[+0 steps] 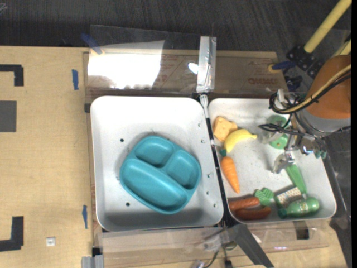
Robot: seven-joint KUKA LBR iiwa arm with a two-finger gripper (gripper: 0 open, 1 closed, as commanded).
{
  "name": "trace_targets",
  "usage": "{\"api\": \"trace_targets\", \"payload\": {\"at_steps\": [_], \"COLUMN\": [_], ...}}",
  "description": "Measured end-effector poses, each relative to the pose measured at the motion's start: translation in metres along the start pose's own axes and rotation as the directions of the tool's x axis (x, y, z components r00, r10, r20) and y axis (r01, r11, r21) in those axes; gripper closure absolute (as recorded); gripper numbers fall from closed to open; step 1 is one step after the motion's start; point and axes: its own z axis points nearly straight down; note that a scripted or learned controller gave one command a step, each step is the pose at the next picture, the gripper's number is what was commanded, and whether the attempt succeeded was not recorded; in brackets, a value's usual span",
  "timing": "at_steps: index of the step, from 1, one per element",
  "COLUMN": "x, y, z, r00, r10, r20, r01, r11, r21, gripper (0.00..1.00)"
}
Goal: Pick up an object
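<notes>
Nearest my camera, along the front wall of the right white bin (329, 190), I see a red-brown sausage-shaped toy (249, 204), a small green leafy plastic piece (263, 195), a grey ridged block (289, 194) and a green bottle-shaped toy (300, 207) lying on its side. These sit close together, the sausage at the left end and the bottle at the right.

Farther back in that bin, an orange plastic carrot (230, 173) lies pointing toward the front, just below a yellow plastic banana (237, 139). A tan, holed cracker-like piece (223, 128) touches the banana near the bin's back left corner. A long green stick-shaped toy (296, 177) lies at a slant toward the bin's right side.

My arm's metal gripper (286, 162) hangs over the right bin, its tip just beside the upper end of the green stick. Whether it is spread or pinching anything, I cannot tell from this angle.

On my left, the other white bin (111, 116) holds a teal plastic divided plate (160, 173) with three compartments, resting near the bin's middle.
</notes>
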Motion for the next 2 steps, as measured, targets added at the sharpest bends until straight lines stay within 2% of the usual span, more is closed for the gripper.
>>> {"api": "trace_targets", "payload": {"at_steps": [1,2], "x": [0.035,0.009], "y": [-0.038,-0.011], "z": [-0.020,0.008], "r00": [0.938,0.881], "r10": [-0.347,-0.473], "r20": [-0.003,0.001], "r01": [0.347,0.473], "r11": [0.938,0.881], "r21": [-0.002,0.000], "gripper": [0.00,0.00]}}
